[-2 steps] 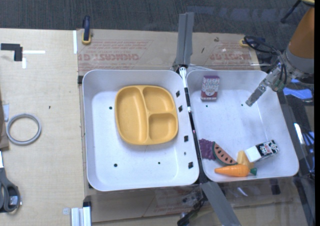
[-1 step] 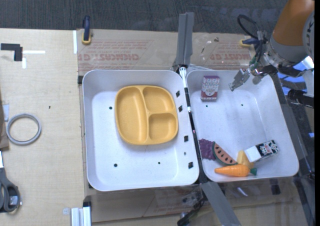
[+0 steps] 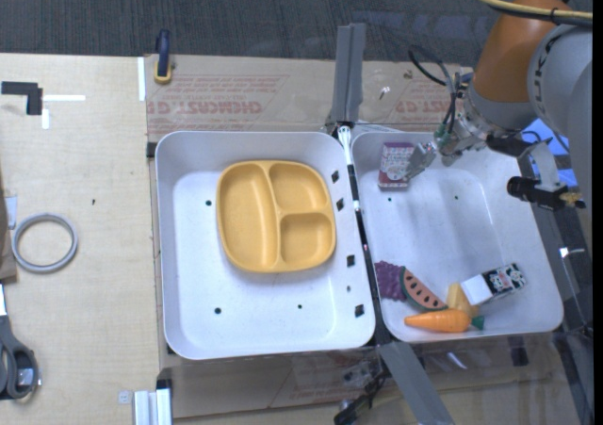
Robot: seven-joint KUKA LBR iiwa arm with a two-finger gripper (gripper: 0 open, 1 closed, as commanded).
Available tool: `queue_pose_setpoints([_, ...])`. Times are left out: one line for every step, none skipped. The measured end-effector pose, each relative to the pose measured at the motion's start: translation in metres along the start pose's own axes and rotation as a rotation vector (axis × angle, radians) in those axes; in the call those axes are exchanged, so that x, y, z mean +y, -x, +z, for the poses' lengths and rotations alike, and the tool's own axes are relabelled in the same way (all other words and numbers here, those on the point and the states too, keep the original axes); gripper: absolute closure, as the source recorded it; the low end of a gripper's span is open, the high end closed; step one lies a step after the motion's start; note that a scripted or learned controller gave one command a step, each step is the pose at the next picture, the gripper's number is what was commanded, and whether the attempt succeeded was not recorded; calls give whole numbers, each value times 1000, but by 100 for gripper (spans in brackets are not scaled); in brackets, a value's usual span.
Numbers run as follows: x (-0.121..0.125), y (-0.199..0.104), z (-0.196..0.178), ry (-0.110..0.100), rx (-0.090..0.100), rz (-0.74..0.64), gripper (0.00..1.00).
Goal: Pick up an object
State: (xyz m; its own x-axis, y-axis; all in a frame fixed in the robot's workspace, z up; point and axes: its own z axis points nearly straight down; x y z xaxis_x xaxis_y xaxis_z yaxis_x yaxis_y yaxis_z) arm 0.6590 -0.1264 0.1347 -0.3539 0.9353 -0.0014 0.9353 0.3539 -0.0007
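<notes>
In the right bin [image 3: 452, 225], a small pink and white box [image 3: 396, 166] stands near the back wall. My gripper [image 3: 424, 155] hangs just to the right of the box and reaches its edge. Along the front of this bin lie a purple grape bunch [image 3: 387, 274], a watermelon slice [image 3: 422, 292], an orange carrot [image 3: 438, 321] and a black and white packet [image 3: 496, 282]. A yellow divided plate [image 3: 276, 216] sits in the left bin [image 3: 188, 301].
The grey arm with its orange band [image 3: 516, 46] comes in over the right bin's back right corner. A metal bar [image 3: 349, 74] rises behind the seam between the bins. A tape roll [image 3: 42, 242] and scissors [image 3: 14, 368] lie on the bench at left.
</notes>
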Motion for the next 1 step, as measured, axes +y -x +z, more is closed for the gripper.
queue_pose_setpoints([-14,39,-55,2,-2,-159,0])
